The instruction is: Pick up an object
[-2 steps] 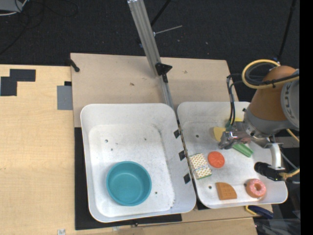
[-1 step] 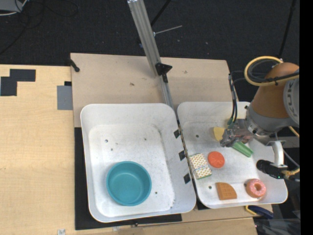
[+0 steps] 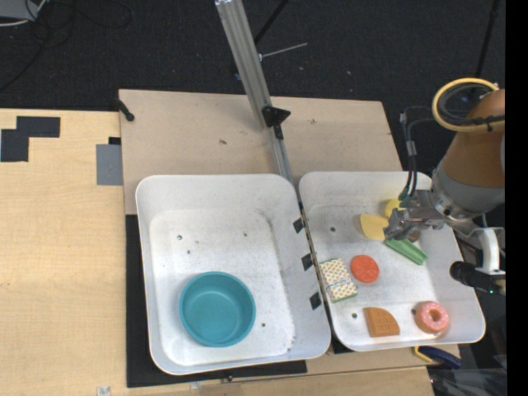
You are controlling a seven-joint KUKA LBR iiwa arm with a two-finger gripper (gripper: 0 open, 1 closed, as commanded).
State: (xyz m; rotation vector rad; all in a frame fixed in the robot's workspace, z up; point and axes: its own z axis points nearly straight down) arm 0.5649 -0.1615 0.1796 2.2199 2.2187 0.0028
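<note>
No word, label, brand, number or sign can be read anywhere on the counter (image 3: 66, 221), the two white bins (image 3: 157, 196) or their contents (the small patterned block (image 3: 337, 279) bears checks, not lettering).

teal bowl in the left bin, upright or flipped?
Upright. The teal bowl shows its open mouth and inner floor to the camera, with the rim facing up, and it sits near the front of the left bin.

left bin (image 3: 165, 200) | teal bowl (image 3: 217, 308) inside, front | aluminium rail (image 3: 247, 56) behind bins
</note>
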